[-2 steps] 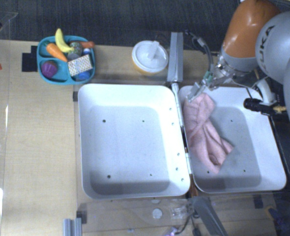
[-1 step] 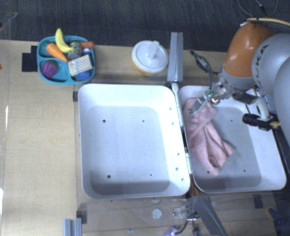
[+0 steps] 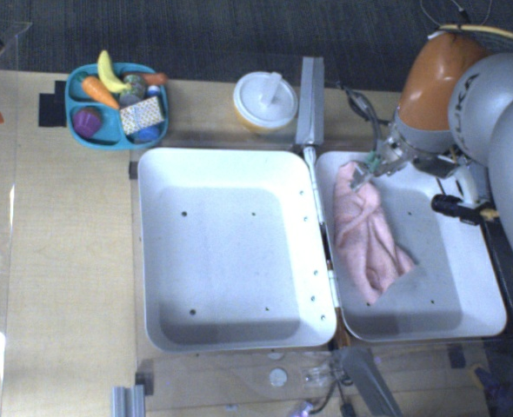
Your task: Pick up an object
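1. Pink cloth [image 3: 369, 237] is seen crumpled along the left side of the right bin [image 3: 465, 315], near the wall shared with the left bin [image 3: 230, 250].
2. The cloth's top corner is reached by the gripper [image 3: 371, 168], at the bin's far edge.
3. That corner appears to be pinched between the fingertips, though only a thin fold is caught.
4. If lifted, the fold could slip free, since so little fabric is gripped.

The gripper [image 3: 374, 165] pinches the pink towel [image 3: 367, 233] at its 12 o'clock end, in the right bin [image 3: 465, 307]; left bin [image 3: 230, 250] at 9 o'clock.
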`<action>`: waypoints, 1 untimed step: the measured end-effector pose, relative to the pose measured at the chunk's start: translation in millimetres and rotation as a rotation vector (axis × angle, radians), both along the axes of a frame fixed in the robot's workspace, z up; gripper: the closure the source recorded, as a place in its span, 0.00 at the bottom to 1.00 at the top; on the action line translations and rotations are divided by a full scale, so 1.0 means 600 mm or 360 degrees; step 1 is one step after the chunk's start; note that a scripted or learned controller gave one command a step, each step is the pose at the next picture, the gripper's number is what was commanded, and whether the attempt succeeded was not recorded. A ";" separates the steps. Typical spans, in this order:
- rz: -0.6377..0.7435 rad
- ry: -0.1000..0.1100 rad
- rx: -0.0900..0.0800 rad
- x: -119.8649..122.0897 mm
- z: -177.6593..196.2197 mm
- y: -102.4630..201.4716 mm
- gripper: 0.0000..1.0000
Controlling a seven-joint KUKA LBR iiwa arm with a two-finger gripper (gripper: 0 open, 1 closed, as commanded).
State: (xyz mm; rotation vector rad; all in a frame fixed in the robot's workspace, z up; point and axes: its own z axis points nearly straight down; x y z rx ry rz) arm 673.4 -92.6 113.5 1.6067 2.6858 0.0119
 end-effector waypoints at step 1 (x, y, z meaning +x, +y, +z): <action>-0.0553 0.0009 0.0004 -0.004 0.067 -0.001 1.00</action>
